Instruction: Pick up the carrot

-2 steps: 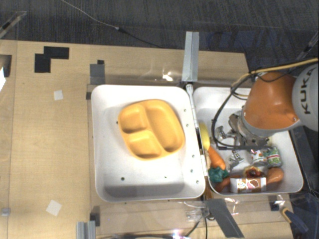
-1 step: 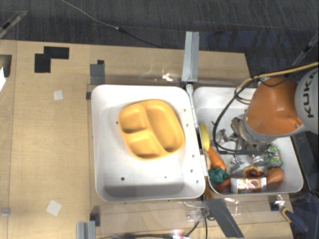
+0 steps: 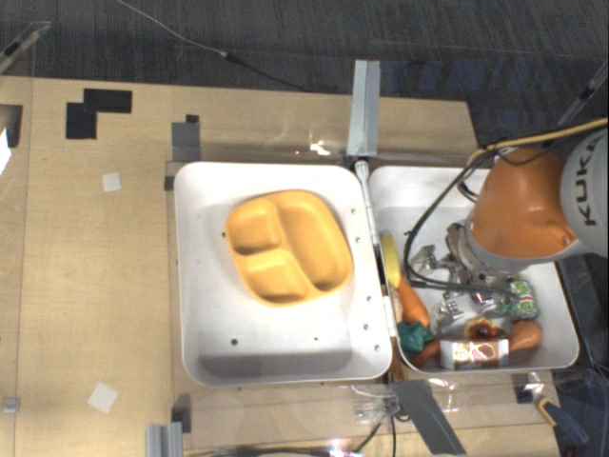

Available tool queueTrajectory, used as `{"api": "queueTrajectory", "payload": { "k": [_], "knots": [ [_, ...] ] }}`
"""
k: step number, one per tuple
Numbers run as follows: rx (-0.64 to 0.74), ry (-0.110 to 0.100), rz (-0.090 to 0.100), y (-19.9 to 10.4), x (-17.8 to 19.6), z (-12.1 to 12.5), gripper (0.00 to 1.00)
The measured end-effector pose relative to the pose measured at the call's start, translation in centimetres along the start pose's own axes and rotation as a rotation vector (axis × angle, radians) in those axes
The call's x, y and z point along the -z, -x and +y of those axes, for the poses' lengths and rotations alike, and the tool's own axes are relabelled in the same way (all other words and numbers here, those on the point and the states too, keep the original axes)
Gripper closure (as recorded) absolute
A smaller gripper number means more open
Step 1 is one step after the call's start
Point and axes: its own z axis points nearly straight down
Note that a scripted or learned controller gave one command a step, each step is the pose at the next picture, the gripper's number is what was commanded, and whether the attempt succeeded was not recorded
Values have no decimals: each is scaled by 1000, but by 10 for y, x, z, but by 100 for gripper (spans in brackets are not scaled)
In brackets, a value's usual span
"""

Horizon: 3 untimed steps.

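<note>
The carrot (image 3: 411, 301), orange and tapered, lies along the left wall of the right bin (image 3: 419, 203), pointing toward the near corner. My gripper (image 3: 464, 298) hangs low over the middle of that bin, just right of the carrot and apart from it. The orange wrist band (image 3: 519, 208) hides much of the gripper from above. Nothing shows as held.
A yellow divided plate (image 3: 285, 246) sits in the left bin (image 3: 205, 350). Crowded around the carrot are a yellow item (image 3: 388, 260), a teal piece (image 3: 414, 336), a white labelled box (image 3: 474, 352), a reddish sausage (image 3: 526, 333) and a green packet (image 3: 521, 300). Cables (image 3: 423, 231) loop off the wrist.
</note>
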Motion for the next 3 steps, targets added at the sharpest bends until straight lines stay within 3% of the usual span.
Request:
{"api": "queueTrajectory", "payload": {
  "k": [1, 2, 3],
  "knots": [
    [4, -4, -10, 4, 13, 0, 100],
    [5, -3, -9, 4, 13, 0, 0],
    [400, 8, 5, 56, -3, -22, 0]
  ]
}}
